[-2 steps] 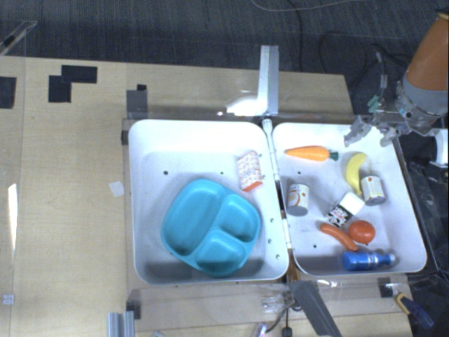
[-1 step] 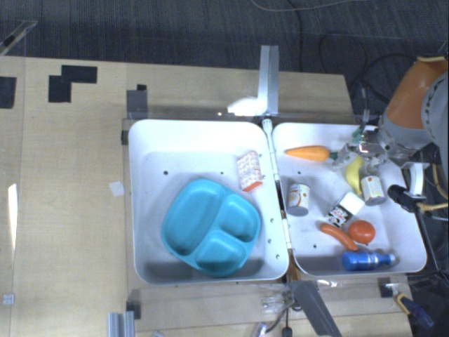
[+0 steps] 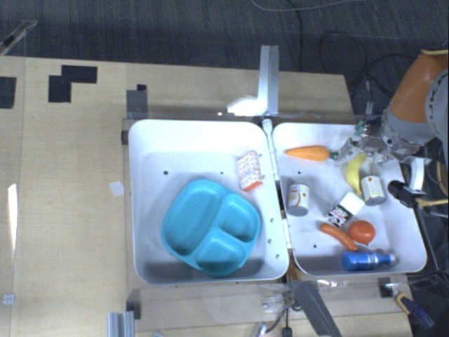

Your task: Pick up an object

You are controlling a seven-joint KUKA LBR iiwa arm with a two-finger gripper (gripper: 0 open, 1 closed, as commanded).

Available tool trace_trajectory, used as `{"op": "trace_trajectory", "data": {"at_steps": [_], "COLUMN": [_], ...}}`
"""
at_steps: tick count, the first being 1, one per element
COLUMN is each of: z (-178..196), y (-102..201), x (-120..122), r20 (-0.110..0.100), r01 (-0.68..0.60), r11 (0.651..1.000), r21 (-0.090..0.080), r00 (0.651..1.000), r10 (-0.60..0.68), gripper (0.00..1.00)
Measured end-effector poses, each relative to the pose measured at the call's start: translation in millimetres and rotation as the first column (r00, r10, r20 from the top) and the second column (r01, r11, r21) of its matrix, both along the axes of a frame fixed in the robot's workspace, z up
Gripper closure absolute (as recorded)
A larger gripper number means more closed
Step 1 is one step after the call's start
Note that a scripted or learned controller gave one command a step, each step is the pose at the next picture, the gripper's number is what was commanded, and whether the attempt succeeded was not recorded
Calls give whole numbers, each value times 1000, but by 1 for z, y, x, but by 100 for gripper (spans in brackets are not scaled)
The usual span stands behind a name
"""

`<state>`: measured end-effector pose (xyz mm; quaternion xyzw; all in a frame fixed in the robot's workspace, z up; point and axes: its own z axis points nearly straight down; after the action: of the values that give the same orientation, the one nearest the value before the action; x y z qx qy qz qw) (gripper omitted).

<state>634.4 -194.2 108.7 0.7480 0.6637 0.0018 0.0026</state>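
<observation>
A pale wood-grain surface (image 3: 63,209) is stretching across the lower part of the view, carrying black square markings (image 3: 70,81) near its far left edge. Beyond it, dark grey carpeted floor (image 3: 154,16) is running along the top, with a thin cable (image 3: 330,4) looping over it. A metal upright post (image 3: 269,79) is standing at the surface's far edge, catching a bright glare at its foot.

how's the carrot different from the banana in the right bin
The carrot is orange and tapered; the banana is yellow and curved. The carrot lies across the bin near its far wall, while the banana runs roughly front to back, closer to the arm's wrist. The carrot lies apart from other items, whereas the banana has a small can right beside it. Both lie flat in the right bin.
</observation>
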Motion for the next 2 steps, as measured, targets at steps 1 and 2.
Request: {"op": "trace_trajectory", "data": {"at_steps": [1,2], "z": [-20,-7], "y": [32,33], "x": [-3,0], "r20": [3,11], "r01": [-120,-122], "r11": [993,993], "r21": [-2,-3], "r00": [993,992], "r10": [120,122], "gripper": [0,100]}}
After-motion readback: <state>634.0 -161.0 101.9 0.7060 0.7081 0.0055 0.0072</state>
